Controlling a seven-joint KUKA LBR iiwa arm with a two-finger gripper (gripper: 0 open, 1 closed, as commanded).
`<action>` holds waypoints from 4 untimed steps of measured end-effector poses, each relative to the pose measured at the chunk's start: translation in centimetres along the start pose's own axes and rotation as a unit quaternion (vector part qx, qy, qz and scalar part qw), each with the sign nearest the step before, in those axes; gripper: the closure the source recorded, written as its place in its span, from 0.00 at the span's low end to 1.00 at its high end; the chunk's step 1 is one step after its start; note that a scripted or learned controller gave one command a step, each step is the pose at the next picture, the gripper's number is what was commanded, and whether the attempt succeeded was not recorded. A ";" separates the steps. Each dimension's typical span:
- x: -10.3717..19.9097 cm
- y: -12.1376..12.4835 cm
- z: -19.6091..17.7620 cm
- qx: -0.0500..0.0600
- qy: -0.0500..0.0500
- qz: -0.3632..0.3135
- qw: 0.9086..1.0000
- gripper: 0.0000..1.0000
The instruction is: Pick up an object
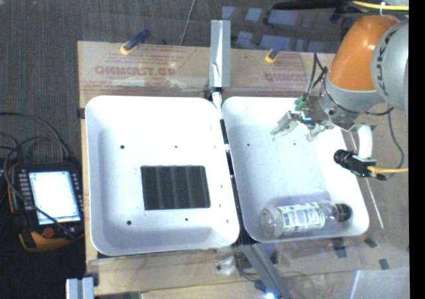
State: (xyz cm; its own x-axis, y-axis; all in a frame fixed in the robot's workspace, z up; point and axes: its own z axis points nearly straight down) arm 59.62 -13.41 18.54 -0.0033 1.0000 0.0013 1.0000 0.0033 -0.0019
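Clear plastic: a bottle (304, 216) with a dark cap lies on its side along the near wall of the right bin (265, 158), cap pointing toward the arm's side.
Gripper: the gripper (300, 126) hangs above the far half of that bin, its two fingers spread apart with nothing between them.
Arm: the grey arm (372, 65) with its orange band reaches in from the right, wrist tilted so the fingers point down toward the bin floor.
Gap: gripper and bottle stand well apart, bare white floor between them.
Left bin: the left bin (113, 158) holds a dark ribbed rectangular block (175, 187) lying flat near its middle.
Stage: by the look of it the pick is not yet made; the open fingers suggest an approach.
Next: the bottle is the nearer candidate, and a grasp across its width seems the likelier fit.
Risk: a round, smooth body resting against the wall could roll or slip from the fingers.
Surroundings: a handheld controller (50, 198) with a lit screen sits on the floor left of the bench.
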 end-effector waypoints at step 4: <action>-5.8 1.4 -1.1 -0.001 -0.002 0.156 0.988 0.00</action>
State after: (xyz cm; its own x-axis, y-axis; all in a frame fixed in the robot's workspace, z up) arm 61.00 -19.20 19.62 0.3046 0.9525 -0.0041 0.9525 -0.3046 -0.0004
